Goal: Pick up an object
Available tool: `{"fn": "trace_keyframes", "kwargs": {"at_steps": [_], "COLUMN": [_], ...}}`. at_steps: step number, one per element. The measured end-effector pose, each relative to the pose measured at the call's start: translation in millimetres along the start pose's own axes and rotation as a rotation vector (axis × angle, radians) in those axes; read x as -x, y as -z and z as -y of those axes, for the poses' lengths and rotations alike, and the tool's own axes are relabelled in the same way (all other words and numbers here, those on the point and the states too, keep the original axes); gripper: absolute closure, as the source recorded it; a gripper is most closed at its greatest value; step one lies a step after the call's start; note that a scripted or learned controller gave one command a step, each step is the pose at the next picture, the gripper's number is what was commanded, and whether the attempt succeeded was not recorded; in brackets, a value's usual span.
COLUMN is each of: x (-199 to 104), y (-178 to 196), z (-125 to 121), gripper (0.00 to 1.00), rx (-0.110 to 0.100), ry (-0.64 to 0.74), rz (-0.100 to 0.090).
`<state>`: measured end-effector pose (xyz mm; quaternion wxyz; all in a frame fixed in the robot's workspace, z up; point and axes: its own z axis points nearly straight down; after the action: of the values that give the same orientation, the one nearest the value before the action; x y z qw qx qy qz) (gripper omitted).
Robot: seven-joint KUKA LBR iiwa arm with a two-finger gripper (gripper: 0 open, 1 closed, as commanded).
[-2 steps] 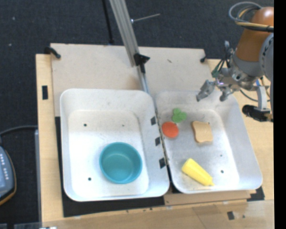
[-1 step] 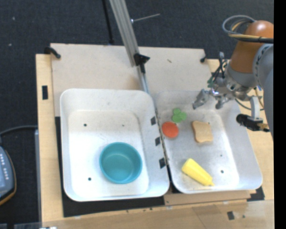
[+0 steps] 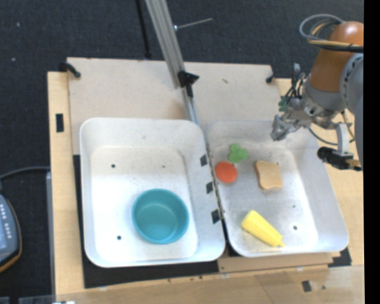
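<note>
The right bin (image 3: 316,220) holds a tan slice of bread (image 3: 268,174), a yellow corn-like piece (image 3: 261,228), a red round piece (image 3: 226,172) and a small green piece (image 3: 237,153) touching it. My gripper (image 3: 280,128) hangs over the bin's back edge, above and right of the bread, with nothing seen between its fingers. A teal bowl (image 3: 160,216) sits in the left bin (image 3: 101,170).
A slanted metal pole (image 3: 168,40) rises from the back of the bench between the bins. Black clips (image 3: 209,185) line the seam where the bins meet. A handheld device (image 3: 0,227) lies off the bench at the left.
</note>
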<state>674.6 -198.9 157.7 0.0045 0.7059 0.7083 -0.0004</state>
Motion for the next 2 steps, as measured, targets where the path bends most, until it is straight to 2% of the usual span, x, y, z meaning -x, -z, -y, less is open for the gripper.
{"fn": "trace_keyframes", "kwargs": {"at_steps": [2], "x": [5.2], "y": [131.8], "z": [-6.8], "gripper": [1.0], "rx": [0.004], "ry": [0.002], "rz": [-0.004]}}
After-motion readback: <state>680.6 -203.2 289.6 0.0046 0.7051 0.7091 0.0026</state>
